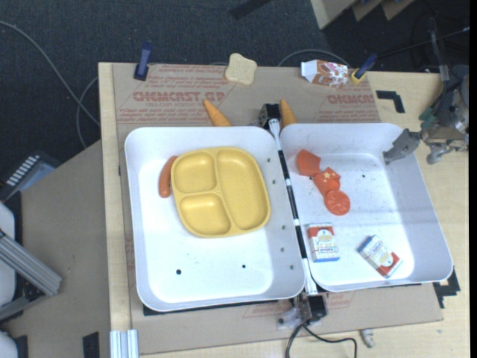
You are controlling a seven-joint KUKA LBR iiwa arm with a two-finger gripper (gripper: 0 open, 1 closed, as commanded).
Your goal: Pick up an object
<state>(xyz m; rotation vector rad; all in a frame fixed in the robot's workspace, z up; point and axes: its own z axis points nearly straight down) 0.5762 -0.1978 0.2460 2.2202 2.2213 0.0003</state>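
Note:
The right bin [419,222] holds three red-orange food pieces: one at the upper left [308,162], one just below it [326,179], and a round slice [337,203]. Near that bin's front lie a small red and white box [323,242] and a tilted small packet [379,255]. My gripper [401,148] hangs over the upper right corner of the right bin, well to the right of the red pieces and touching none of them. In the left bin [143,230] a yellow divided plate [220,191] lies beside a reddish sausage [165,177].
Behind the bins on the cardboard lie a toy bread slice [241,68], an orange carrot [216,113], another orange piece [287,112] and a small carton [326,72]. Blue clamps [142,60] hold the board's back edge. A black divider [287,192] separates the bins.

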